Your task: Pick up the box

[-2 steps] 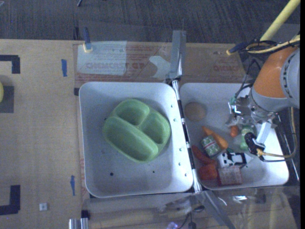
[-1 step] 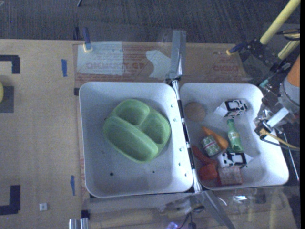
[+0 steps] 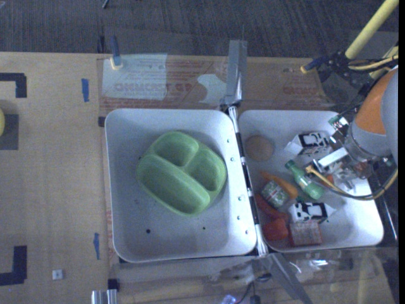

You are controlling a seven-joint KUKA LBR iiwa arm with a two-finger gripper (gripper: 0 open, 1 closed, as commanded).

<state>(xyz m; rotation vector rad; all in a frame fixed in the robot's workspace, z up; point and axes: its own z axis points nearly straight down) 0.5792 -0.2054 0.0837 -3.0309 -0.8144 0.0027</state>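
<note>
Camera view, looking down at a slant on the bench [image 3: 50, 189], tan, with black corner marks and bits of blue tape.

Two shallow white bins side by side. Left bin [image 3: 126, 233] holds one green divided plate [image 3: 181, 172], three compartments, lying flat toward the bin's centre and turned at an angle.

Right bin [image 3: 364, 230] is crowded. Round brownish object [image 3: 259, 147] near the far left corner. Green bottle [image 3: 304, 180] on its side in the middle, beside a small green-and-orange can-like item [image 3: 276, 194]. Red item [image 3: 273, 228] along the near left side, partly under other things. Two black-and-white cartons: one [image 3: 310, 141] toward the far side, one [image 3: 310, 211] toward the near side.

The box [image 3: 305, 233], reddish brown and speckled, lies flat near the front wall of the right bin, just beside the near carton and touching the red item. Nothing grips it.

Arm [image 3: 373, 122] enters from the right, grey with an orange band, wrist over the right part of the right bin. End effector [image 3: 332, 163] sits low among the clutter near the green bottle's far end, well apart from the box. Cannot tell how it is set, or whether it has hold of anything; cables and clutter blur it.
</note>
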